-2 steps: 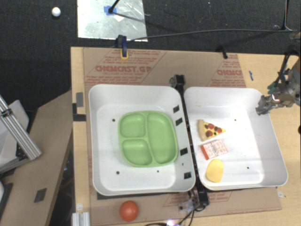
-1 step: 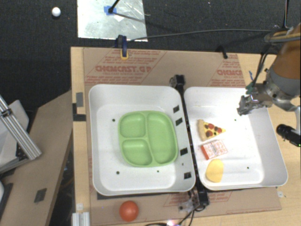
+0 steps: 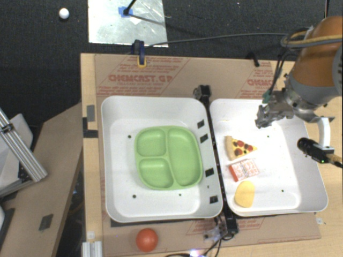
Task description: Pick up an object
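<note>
My jaws (image 3: 263,121) hover over the right bin (image 3: 300,197); their state I cannot tell. I should descend squarely onto the pizza slice (image 3: 238,146) just below-left.

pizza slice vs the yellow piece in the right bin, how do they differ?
Shape: the pizza slice is a wedge; the yellow piece is a rounded oval.
Look: the pizza slice is tan with red spots; the yellow piece is plain yellow.
Place: the pizza slice lies farther up the bin, nearer the claw; the yellow piece sits by the bin's near rim.
Shared: both lie flat in the right bin, with a red-and-white packet between them.
</note>
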You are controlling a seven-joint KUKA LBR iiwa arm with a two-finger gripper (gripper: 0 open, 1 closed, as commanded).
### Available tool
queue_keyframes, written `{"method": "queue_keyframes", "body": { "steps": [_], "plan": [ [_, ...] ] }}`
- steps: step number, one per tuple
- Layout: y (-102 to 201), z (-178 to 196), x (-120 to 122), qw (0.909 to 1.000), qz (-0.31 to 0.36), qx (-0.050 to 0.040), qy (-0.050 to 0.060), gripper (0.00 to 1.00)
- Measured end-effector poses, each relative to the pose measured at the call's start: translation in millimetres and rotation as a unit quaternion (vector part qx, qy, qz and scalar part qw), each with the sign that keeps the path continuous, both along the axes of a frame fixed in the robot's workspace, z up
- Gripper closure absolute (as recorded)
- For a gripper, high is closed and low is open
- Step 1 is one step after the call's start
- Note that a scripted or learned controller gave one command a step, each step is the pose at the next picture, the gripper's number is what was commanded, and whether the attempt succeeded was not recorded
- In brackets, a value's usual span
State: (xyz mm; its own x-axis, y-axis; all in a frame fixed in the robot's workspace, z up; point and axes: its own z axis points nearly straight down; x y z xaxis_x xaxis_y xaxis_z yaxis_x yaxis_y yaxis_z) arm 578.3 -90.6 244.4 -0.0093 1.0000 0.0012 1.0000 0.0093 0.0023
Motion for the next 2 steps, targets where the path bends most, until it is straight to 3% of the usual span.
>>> {"method": "queue_keyframes", "body": {
  "steps": [2],
  "plan": [
    [124.1, -8.6, 5.3, 1.0, 0.001, 0.0007, 0.0, 1.0]
  ]
}}
